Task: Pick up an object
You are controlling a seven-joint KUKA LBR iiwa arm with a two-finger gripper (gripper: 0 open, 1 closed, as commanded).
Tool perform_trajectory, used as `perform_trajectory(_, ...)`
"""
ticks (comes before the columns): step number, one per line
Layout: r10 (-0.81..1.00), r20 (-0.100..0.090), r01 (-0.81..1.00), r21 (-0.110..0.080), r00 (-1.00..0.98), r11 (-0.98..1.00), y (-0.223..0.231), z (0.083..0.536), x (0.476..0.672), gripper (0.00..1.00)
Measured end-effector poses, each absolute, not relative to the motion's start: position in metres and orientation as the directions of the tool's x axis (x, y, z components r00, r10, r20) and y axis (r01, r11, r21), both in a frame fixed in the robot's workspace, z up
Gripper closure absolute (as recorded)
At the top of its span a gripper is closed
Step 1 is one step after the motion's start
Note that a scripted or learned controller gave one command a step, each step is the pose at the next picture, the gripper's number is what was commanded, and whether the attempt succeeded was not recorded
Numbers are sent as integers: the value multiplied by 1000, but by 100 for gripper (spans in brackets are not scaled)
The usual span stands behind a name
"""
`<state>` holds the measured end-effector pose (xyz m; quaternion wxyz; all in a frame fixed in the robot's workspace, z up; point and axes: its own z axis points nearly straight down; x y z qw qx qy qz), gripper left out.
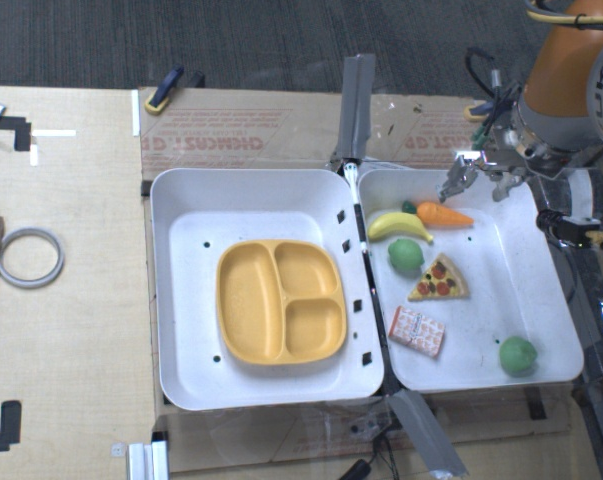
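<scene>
Camera view: two green balls [405, 255], one carrot [445, 215], one banana [399, 226]

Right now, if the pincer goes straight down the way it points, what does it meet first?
Most likely the carrot, which lies just below and left of the pincer in the right bin. Depth is unclear from this slanted view, so it could miss and reach the bin floor beside it.

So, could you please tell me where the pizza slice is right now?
The pizza slice lies near the middle of the right bin, just right of a green ball, below the banana and above the pink wafer.
</scene>
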<state>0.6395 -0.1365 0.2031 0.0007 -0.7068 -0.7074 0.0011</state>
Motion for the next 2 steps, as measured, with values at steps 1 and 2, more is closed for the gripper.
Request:
perform_trajectory(1, 989, -1, 989, -2, 145, -145, -159, 126, 658, 0)
perform_trajectory(2, 994, -1, 994, 1, 112, -112, -173, 178, 659, 0)
